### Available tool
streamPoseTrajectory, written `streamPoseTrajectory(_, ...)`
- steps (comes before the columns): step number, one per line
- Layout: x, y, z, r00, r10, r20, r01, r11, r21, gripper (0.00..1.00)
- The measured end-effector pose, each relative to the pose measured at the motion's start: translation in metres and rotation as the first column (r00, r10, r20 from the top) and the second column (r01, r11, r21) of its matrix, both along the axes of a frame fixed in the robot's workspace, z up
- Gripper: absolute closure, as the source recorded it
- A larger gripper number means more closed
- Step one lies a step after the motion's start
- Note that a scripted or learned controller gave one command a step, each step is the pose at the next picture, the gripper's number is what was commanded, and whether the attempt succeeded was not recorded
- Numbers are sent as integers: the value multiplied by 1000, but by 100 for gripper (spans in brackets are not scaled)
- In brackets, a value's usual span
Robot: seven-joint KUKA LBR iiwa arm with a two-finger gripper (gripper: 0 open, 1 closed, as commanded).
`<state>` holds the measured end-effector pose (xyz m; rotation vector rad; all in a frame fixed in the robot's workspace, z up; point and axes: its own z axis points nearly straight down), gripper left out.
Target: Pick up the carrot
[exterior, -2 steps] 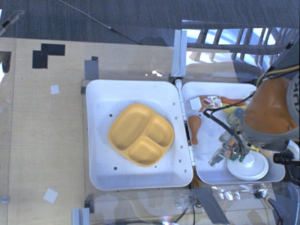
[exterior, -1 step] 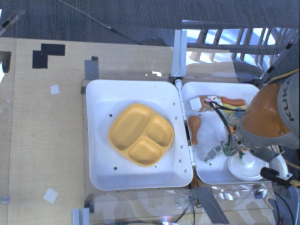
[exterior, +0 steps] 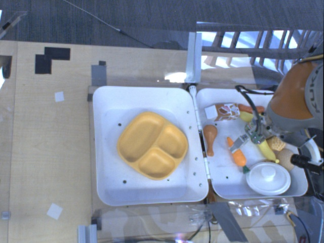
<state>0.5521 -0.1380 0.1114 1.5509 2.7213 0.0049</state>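
My jaws (exterior: 251, 135) hang over the right bin (exterior: 218, 184), just above the carrot (exterior: 237, 154); I cannot tell their state.

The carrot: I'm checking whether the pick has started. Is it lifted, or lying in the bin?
Lying in the right bin. The carrot rests on its floor, by the gripper.

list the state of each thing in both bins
yellow tray: upright in the left bin, compartments bare
carrot: lying flat in the right bin, ungrasped
drumstick: lying flat by the divider
white lidded bowl: upright, lid on
banana: lying beside the tool
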Motion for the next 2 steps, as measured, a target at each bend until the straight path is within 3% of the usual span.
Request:
streamPoseTrajectory(1, 3, 47, -22, 1000, 31, 3, -31, 1000, -1, 0)
streamPoseTrajectory(2, 6, 49, -10, 999, 40, 11, -39, 999, -1, 100)
